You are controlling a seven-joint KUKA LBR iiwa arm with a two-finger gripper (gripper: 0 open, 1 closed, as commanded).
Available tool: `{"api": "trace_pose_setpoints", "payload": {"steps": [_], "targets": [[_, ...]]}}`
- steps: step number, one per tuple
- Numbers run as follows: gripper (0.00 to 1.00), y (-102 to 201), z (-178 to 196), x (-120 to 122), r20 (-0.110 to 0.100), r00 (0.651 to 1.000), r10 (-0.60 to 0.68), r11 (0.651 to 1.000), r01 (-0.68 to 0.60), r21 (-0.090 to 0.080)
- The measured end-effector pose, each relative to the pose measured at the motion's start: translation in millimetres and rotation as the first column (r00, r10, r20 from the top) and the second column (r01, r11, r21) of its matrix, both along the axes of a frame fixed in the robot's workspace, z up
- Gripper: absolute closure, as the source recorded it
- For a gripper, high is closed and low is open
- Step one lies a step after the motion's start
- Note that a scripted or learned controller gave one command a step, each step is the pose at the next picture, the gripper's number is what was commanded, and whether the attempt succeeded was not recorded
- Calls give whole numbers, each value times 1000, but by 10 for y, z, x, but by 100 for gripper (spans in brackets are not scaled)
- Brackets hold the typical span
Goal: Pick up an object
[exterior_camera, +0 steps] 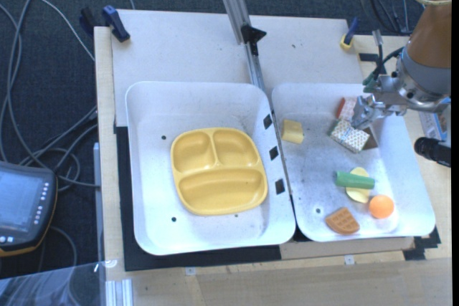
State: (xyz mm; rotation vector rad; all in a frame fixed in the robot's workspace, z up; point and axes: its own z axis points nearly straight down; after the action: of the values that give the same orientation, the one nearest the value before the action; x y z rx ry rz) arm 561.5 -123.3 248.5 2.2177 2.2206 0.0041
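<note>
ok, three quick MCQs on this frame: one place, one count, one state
1. Where is the yellow tray?
A. left bin
B. right bin
C. on the bench outside the bins

2. How many compartments does the tray have?
A. two
B. three
C. five

3. How does the green block lie?
A. leaning on the bin wall
B. alone on the bin floor
C. across a yellow piece

Answers:
1. A: it lies flat in the left bin, apart from the items in the right bin.
2. B: two small sections at the top, one long one below.
3. C: the block rests over the yellow piece, just above the orange ball.
</note>
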Motion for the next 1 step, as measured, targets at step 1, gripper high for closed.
{"api": "trace_pose_setpoints", "payload": {"steps": [1], "targets": [[100,620,-64,-112,-7,1000,6,1000,-6,4]]}}
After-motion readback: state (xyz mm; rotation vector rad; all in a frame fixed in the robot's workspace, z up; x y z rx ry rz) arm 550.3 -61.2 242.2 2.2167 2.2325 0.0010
